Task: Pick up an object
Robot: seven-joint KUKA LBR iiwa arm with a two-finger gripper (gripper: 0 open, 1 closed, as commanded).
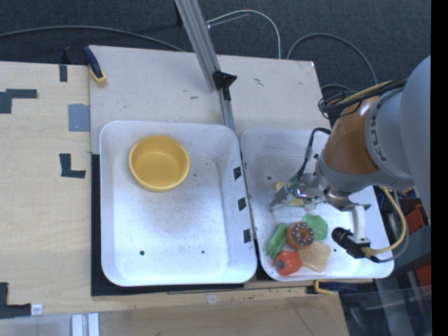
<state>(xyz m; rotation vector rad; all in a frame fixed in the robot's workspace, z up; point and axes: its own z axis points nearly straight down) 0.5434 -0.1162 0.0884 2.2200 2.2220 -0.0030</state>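
Note:
My gripper (288,193) hangs low in the right bin (266,152), about at its middle. Its grey fingers spread apart toward the left, and a small yellow piece (281,186) lies right by them; I cannot tell whether it touches them. Just below the gripper, in the bin's near part, lies a cluster of toy food: a green vegetable (278,239), a brown round donut-like piece (302,234), a light green leaf (316,225), a red tomato (287,262) and a tan bread slice (316,256).
The left bin (175,243) holds a yellow bowl (159,162) at its far left. A grey metal pole (199,33) slants over the bench behind the bins. Cables (350,96) trail behind the arm at the right.

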